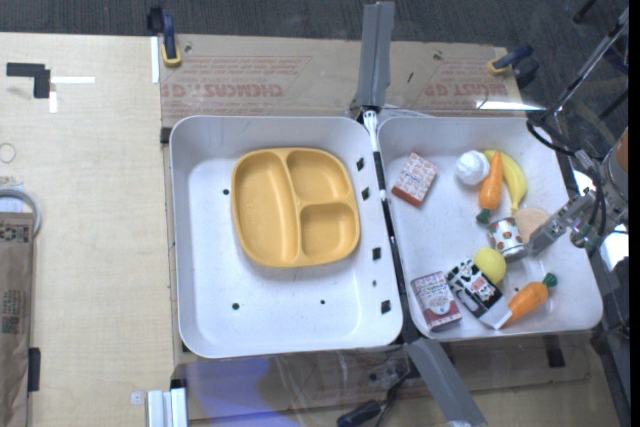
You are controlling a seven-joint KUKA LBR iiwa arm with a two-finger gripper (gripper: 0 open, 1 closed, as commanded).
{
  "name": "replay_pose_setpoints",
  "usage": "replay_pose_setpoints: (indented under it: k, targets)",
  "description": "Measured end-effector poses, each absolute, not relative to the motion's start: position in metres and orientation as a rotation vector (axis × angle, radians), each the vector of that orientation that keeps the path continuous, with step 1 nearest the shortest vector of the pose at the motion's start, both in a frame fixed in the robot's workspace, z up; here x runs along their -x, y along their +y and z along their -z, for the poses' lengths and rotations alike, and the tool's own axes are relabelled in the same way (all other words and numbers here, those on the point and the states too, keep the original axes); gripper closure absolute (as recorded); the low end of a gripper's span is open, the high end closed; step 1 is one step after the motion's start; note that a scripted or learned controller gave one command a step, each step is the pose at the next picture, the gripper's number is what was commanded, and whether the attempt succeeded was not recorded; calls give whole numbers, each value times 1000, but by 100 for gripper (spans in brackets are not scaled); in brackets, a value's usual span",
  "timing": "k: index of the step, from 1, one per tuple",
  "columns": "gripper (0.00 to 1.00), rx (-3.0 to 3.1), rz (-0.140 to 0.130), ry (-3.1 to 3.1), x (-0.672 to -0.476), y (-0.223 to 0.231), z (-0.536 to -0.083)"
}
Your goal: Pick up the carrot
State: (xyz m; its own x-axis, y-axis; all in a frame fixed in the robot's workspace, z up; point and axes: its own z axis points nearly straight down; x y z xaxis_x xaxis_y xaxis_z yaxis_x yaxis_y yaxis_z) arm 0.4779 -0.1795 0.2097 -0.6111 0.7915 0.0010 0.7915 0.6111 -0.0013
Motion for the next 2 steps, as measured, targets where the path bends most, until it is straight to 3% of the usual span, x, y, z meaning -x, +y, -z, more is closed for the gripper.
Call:
replay_pose_setpoints:
  k: [2]
  targets:
    - [100,967,0,-2991,-479,-198,-223]
